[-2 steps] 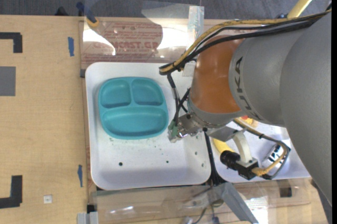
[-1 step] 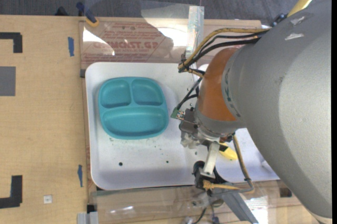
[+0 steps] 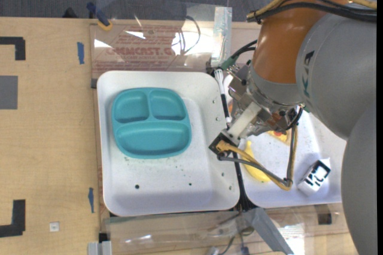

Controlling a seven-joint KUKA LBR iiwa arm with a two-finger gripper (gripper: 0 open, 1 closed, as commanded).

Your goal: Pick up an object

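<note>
Right of the teal plate (image 3: 152, 122), the end effector (image 3: 266, 121) hangs, clenched or released we cannot tell; the yellow object (image 3: 258, 173) lies just below it in view, also right of the plate.

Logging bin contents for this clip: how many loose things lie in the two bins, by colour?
Teal: 1, divided plate, left bin
Yellow: 1, yellow thing, partly hidden, right bin
White and black: 1, block, right bin
Total: 3 that can be made out
</note>
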